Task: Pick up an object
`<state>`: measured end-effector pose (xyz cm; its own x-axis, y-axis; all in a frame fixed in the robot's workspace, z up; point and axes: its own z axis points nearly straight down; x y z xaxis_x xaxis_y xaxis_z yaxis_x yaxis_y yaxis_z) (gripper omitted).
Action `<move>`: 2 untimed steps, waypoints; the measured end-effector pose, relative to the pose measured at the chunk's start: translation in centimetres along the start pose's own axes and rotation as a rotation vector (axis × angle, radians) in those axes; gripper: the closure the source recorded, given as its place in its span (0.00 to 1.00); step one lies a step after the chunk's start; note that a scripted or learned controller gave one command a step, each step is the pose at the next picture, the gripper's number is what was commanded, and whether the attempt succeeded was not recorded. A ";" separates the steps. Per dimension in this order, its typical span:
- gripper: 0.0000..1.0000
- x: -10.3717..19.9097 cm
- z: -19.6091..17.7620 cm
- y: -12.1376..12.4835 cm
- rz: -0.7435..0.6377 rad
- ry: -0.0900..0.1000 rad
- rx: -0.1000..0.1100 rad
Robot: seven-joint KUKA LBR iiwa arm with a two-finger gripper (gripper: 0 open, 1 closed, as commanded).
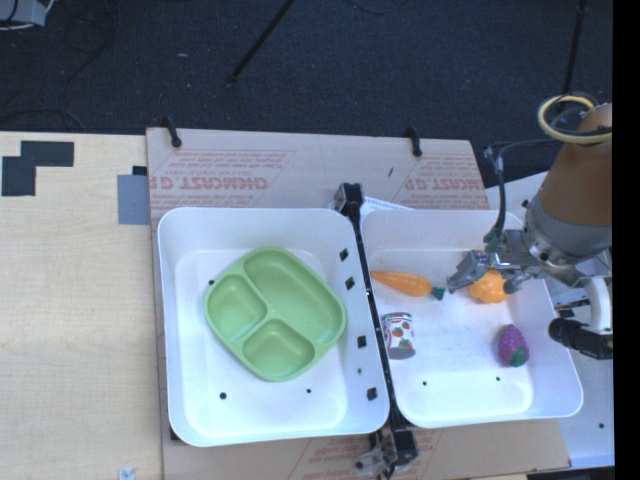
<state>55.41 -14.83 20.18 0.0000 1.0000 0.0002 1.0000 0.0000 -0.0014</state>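
Note:
My gripper (490, 276) hangs low over the right bin (470, 413), near its right side. Its fingers (463, 275) are spread open, one on each side of a small orange-yellow fruit (489, 290) that lies on the bin floor. The fruit is not gripped or lifted. An orange carrot (400, 283) lies just left of the gripper. A small can with a red and white label (398, 335) stands near the divider. A purple fruit (512, 345) rests in front of the gripper, toward the bin's right wall.
The left bin (190, 388) holds a green divided plate (275, 313). A black divider (365, 308) runs between the bins. The arm's grey body (575, 193) and cables stand over the right bin's far right corner.

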 end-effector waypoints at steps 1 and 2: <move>0.00 0.3 4.3 -0.1 0.000 0.002 0.006; 0.00 -0.1 10.3 -0.9 0.001 0.002 0.007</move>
<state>54.50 -14.93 9.83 0.0007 1.0000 0.0025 1.0000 -0.0007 -0.0083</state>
